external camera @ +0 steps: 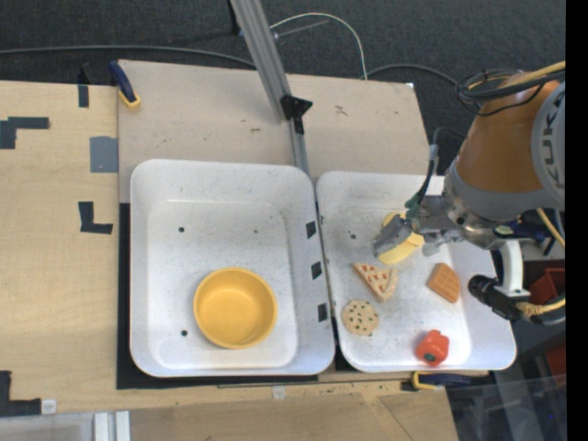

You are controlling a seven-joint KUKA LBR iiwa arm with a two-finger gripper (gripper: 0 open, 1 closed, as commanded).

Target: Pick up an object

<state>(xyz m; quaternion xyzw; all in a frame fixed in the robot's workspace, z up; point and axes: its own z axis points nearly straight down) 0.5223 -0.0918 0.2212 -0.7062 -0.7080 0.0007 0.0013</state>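
Yellow toy piece [404, 249] sits pinched in the gripper [397, 242], and could slip onto the pizza slice [376, 280] at five o'clock if that shallow grip loosens.

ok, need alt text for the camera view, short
The arm's hand is low in the right bin, at a yellow item, above a pizza slice, cookie, orange cracker and red pepper. The left bin holds a yellow bowl.
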